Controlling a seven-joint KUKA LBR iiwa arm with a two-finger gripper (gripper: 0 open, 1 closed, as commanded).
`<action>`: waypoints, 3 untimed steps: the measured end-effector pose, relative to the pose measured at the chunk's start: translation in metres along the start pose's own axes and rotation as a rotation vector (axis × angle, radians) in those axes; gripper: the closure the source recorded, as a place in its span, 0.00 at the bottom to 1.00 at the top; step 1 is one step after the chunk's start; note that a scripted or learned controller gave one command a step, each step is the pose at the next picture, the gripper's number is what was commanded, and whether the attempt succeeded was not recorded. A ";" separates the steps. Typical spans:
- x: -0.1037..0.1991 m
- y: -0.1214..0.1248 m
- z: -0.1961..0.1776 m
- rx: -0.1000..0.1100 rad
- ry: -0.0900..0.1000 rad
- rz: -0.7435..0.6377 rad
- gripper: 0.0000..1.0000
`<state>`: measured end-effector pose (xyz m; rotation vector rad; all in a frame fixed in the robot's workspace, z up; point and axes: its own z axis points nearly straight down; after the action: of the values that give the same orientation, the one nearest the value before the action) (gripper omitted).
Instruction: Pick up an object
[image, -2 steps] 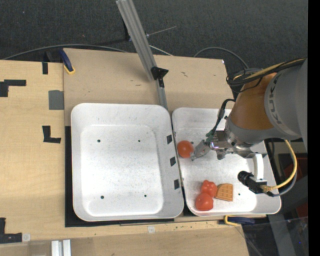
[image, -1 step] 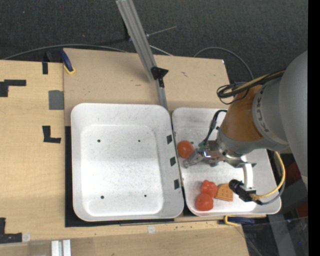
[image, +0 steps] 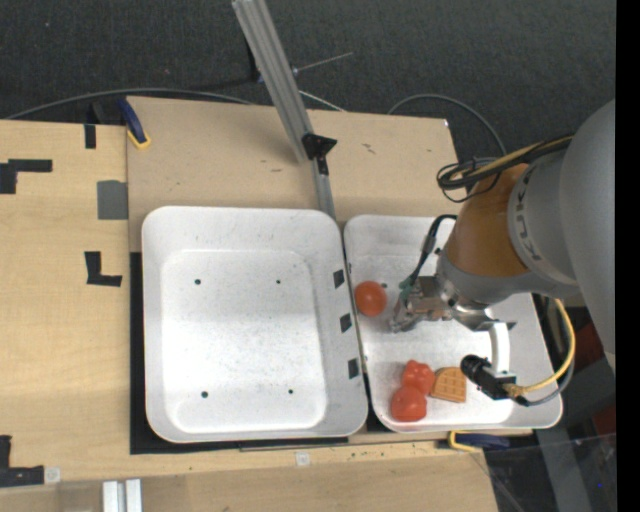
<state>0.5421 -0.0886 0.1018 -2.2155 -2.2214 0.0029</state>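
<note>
In the right bin (image: 390, 238) lies a small orange-red ball (image: 371, 298) near its left wall. My gripper (image: 407, 312) reaches down just right of the ball, close to the bin floor, apart from it. Nothing shows between the tips. Toward the bin's front lie two red toys (image: 411, 390) touching each other, and a tan waffle-like piece (image: 450, 385) right beside them.
The left bin (image: 240, 320) stands beside the right one. A grey metal pole (image: 285, 85) slants in from the top to the bins' junction. My arm's orange band (image: 480, 235) and cables hang over the right bin's right half. Bare bench lies to the left.
</note>
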 end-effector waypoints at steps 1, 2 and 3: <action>-0.008 -0.005 -0.048 -0.007 -0.002 0.003 1.00; -0.015 0.002 -0.105 -0.009 -0.003 0.002 1.00; -0.015 0.003 -0.126 -0.005 -0.002 0.001 1.00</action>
<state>0.5454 -0.1039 0.2275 -2.2206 -2.2233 -0.0012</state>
